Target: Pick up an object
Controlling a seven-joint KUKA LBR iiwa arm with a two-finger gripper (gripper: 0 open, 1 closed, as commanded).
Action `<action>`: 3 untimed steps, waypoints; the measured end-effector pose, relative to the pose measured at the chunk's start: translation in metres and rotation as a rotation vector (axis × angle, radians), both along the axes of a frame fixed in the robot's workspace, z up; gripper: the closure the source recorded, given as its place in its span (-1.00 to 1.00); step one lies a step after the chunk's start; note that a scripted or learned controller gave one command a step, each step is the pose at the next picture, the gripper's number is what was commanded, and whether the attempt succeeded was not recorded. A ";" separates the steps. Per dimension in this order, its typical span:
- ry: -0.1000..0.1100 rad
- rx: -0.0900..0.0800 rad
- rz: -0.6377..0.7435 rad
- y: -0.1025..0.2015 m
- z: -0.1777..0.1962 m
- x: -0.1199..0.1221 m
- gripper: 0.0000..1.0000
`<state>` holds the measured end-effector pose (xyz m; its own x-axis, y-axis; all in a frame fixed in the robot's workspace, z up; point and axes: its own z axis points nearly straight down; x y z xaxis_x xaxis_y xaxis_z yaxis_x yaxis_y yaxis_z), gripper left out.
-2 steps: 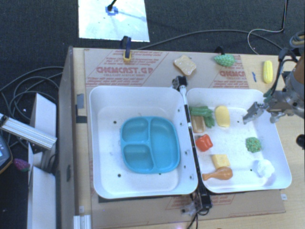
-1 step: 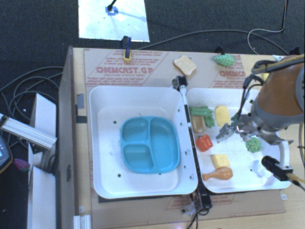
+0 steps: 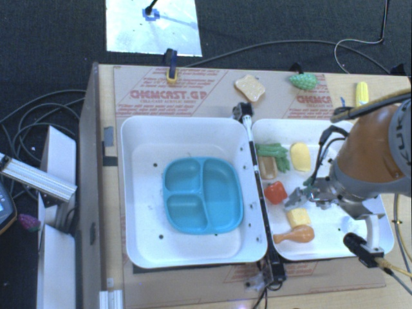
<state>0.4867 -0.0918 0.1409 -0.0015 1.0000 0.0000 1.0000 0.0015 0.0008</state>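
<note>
Toys [image 3: 275, 192] lie ungrasped in the right bin [image 3: 386, 237]; pincer [image 3: 297, 200] hovers spread above them, nothing lifted yet.

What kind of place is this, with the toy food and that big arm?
Probably a robotics lab, not a kitchen. A grey and orange robot arm reaches over a white bin of plastic play food, a blue divided plate sits alone in the other, and loose cables trail across the floor.

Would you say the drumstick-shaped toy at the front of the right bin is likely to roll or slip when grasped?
The drumstick looks glossy and rounded, so it may slip. Its tapered shape probably makes it pivot rather than roll straight. It seems light and rigid, like the yellow block beside it.
</note>
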 end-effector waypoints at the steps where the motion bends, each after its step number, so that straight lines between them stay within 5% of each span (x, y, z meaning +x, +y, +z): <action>1: 0.001 0.000 -0.001 -0.006 -0.041 0.000 -1.00; 2: -0.002 -0.001 0.001 -0.020 -0.056 0.097 -1.00; 3: 0.019 -0.004 0.000 -0.007 -0.036 0.177 -1.00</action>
<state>0.6636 -0.0986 0.1046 -0.0018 1.0000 -0.0039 0.9998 0.0017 -0.0187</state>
